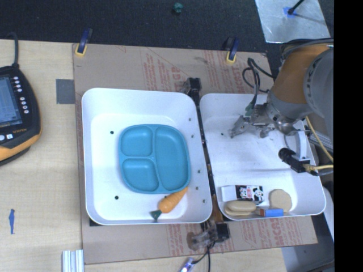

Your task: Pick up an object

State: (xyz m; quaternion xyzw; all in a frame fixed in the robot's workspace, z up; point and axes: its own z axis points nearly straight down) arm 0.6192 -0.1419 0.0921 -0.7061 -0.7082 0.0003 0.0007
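Here my pincer hovers, fingers spread wide, nothing held, over the right bin, upper right of frame

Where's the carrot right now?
The carrot lies in the left bin, near its front right corner, against the front right edge of the blue plate.

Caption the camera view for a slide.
Gripper hovers open over right bin; blue plate and carrot lie in left bin.
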